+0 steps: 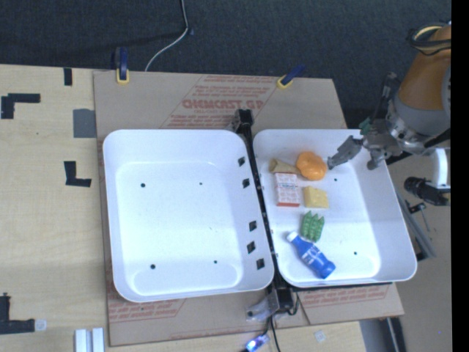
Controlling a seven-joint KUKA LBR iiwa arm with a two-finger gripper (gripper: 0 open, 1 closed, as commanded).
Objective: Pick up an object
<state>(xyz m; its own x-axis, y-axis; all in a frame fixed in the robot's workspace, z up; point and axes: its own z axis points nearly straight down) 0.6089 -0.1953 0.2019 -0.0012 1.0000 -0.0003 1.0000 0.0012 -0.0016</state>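
Observation:
The right bin (381, 218) holds several small objects: an orange ball (311, 165), a tan wedge (281, 166), a red and white box (287, 190), a yellow block (316, 197), a green ridged piece (314, 226) and a blue bottle (311, 255) lying on its side. My gripper (357, 158) hovers over the bin's upper right part, just right of the orange ball. Its fingers are spread open with nothing between them.
The left bin (176, 211) sits beside the right one, with black clips (253, 226) along the shared wall. Both rest on a cardboard sheet (212, 101). A white cable (172, 39) runs off the back edge.

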